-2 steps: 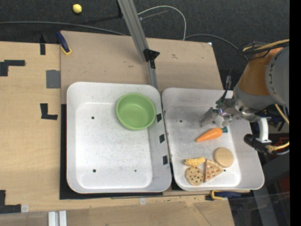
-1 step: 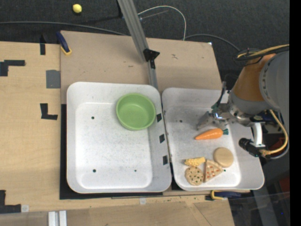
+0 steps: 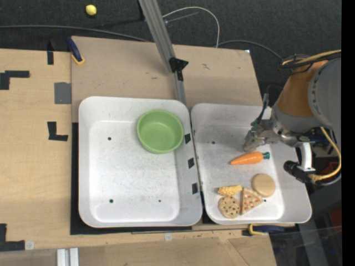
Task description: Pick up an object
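Nearest my camera, at the front of the right bin (image 3: 294, 212), I've got a little heap of toy food: a round cookie (image 3: 228, 206), a pizza slice (image 3: 250, 200), a yellow corn piece (image 3: 229, 190) and a tan bun (image 3: 263, 184), all bunched together. Just behind them lies the carrot (image 3: 247, 158), orange with a small green tip pointing toward the arm, flat on the bin floor. My gripper (image 3: 254, 142) sits right above it, just behind its middle, tips very near or maybe touching, hard to call from this angle. I can't tell how the jaws stand, and nothing is visibly between them. Further back in the left bin (image 3: 89, 165) a green bowl (image 3: 160, 131) sits upright near the far right corner.
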`<move>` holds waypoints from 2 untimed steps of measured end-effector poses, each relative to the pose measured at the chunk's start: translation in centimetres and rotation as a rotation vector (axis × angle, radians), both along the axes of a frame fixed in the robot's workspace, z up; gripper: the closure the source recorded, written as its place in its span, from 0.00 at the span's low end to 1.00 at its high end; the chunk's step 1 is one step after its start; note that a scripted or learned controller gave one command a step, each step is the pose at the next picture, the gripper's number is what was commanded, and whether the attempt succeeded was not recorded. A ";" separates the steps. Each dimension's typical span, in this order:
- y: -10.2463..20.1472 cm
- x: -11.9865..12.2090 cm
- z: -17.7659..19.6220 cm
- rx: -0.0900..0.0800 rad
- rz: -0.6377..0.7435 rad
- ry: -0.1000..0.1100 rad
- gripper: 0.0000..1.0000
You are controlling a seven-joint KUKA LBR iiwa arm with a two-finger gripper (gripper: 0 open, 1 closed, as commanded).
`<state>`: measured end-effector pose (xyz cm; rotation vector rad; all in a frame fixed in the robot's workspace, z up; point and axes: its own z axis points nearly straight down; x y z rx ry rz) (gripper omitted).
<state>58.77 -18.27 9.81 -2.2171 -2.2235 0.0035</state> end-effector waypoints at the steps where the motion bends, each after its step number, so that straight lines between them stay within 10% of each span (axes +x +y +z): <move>1: 0.6 0.8 4.7 0.000 -0.001 -0.006 1.00; 2: 0.4 1.0 8.9 -0.001 -0.002 -0.006 1.00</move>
